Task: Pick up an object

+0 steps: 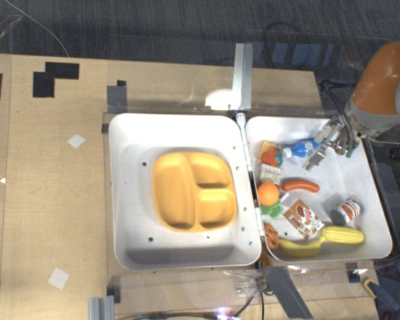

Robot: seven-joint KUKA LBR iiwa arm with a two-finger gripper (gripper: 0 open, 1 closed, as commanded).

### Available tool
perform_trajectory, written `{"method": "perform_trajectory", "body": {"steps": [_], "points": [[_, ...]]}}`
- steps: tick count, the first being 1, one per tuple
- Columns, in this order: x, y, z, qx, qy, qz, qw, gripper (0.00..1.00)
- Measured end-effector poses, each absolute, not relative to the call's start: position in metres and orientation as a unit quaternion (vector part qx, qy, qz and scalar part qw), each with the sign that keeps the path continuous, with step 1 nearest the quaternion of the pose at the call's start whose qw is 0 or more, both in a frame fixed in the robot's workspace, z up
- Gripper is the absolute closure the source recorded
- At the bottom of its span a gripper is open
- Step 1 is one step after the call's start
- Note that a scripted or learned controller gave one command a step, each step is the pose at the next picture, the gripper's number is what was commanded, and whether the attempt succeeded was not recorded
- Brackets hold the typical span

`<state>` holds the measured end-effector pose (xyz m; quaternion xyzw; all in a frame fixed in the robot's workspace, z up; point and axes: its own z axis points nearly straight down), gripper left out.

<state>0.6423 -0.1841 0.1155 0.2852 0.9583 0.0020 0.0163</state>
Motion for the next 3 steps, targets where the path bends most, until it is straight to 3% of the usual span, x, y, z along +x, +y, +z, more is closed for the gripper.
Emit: {"method": "perform_trajectory", "body": {"steps": [1,2,3], "points": [[0.616,-0.184,0.108,0.362,0.932,0.0026,0.026,0.00],[0.608,-0.188,0.107,0.340,0.940,0.0000,0.025,0.00],[0.578,-0.186,0.089,0.408,0.913,0.0018,0.007,0.00]]}}
